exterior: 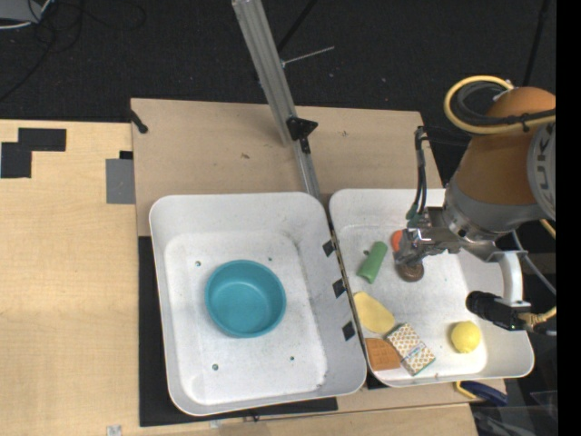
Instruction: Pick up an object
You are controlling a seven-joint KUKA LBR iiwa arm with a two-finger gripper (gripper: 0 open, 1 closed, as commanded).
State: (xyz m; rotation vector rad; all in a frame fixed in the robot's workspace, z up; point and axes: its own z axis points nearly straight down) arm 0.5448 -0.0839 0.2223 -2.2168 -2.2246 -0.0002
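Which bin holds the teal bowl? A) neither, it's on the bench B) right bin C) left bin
C: the bowl sits in the left bin, while the right bin holds the green block, the lemon and other small items.

No readable text or labels.

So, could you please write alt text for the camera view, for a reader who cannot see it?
A grey and orange robot arm's end effector hangs over the right white bin, which holds a green block, yellow lemon, yellow piece and patterned box. The left bin holds a teal bowl.
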